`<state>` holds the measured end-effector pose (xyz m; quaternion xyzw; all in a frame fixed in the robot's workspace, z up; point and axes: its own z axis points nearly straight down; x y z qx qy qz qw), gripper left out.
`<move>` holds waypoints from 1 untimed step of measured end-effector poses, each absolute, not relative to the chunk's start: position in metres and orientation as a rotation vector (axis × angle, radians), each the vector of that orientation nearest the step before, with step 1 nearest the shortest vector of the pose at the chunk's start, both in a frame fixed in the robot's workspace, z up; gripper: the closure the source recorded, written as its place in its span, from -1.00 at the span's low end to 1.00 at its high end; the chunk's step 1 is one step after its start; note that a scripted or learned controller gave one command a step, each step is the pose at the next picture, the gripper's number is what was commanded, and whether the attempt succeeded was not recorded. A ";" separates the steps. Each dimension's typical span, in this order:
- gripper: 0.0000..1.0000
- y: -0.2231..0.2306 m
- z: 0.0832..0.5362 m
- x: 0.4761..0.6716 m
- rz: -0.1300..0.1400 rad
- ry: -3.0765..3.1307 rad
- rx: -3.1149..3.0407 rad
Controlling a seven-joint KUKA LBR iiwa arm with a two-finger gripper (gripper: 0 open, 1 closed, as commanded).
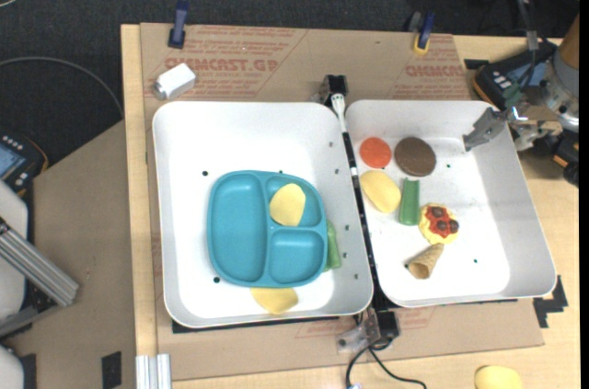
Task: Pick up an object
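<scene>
**Op:** Logging from the remote desk. The gripper (480, 135) sits at the upper right corner of the right bin (515, 235), just inside its rim, with nothing between its fingers. Whether they are spread or pressed together I cannot tell from this angle.

**Spotter:** What's on offer?

**Op:** The right bin holds a cluster against its left side: an orange disc (375, 152), a brown disc (415, 156) just beside it, a yellow lump (379, 191), a green stick (409, 201) touching that lump, a pizza slice (439, 223) and a cone (424, 260). They look like toy food, so I judge them light, stiff and a bit slick.

**Spotter:** Best pick?

**Op:** The cone, I'd say. It lies apart from the rest, near the bin's lower edge, and can be pinched across its narrow body. The discs lie flat (hard to get fingers under).

**Spotter:** Room to move?

**Op:** The right half of that bin is bare, so there is a free lane from the gripper's corner down to the cone. The bin walls slope, so I'd keep off the rim. The left bin (175, 194) has a blue tray (241, 231) with a yellow piece (287, 204) in it, and another yellow piece (274, 298) by the tray's lower edge; crowded, I'd skip it
</scene>
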<state>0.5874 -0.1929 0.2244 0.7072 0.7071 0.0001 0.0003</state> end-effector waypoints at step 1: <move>1.00 -0.193 0.235 0.588 0.003 2.219 2.218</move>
